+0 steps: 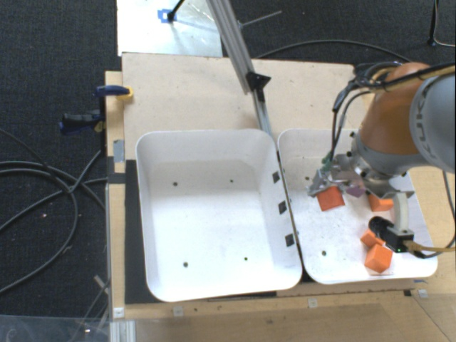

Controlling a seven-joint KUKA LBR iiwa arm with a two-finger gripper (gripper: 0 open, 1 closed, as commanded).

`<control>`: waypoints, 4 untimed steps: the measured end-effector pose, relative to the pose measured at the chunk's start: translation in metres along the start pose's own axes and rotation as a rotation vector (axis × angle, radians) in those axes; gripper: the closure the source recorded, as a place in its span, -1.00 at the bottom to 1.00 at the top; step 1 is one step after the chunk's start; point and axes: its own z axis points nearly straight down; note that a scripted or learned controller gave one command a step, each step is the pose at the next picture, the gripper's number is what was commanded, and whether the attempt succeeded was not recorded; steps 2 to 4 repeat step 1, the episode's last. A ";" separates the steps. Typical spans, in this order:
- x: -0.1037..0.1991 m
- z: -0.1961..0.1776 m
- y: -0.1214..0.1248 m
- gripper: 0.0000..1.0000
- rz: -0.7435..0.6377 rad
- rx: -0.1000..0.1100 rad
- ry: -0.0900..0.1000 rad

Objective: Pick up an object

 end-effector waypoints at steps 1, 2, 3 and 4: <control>0.075 0.005 -0.010 1.00 -0.002 0.009 0.002; 0.075 0.005 -0.010 1.00 -0.002 0.009 0.002; 0.075 0.005 -0.010 1.00 -0.002 0.009 0.002; 0.075 0.005 -0.010 1.00 -0.002 0.009 0.002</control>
